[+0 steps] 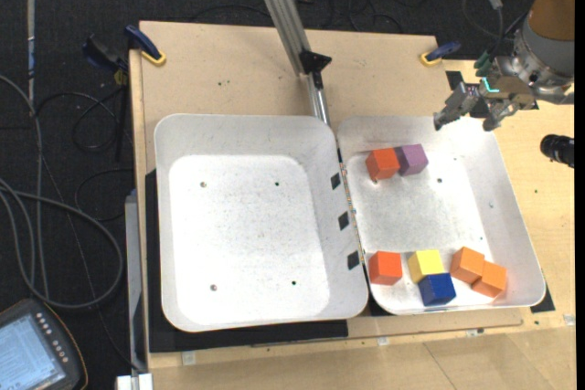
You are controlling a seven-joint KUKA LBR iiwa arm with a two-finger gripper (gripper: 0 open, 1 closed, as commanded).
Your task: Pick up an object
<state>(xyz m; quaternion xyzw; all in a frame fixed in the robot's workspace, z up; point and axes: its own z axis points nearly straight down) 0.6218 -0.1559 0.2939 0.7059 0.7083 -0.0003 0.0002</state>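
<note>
Matte square-edged blocks lie in a speckled white bin.

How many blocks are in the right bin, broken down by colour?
Orange blocks: 4
Purple block: 1
Yellow block: 1
Blue block: 1
Total: 7, all in the right bin

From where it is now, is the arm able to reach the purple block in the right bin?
Probably yes. The end effector is above the right bin's far edge, and the purple block lies nearby with open space above it. Only the orange block touching its left side may hinder a grasp.
</note>
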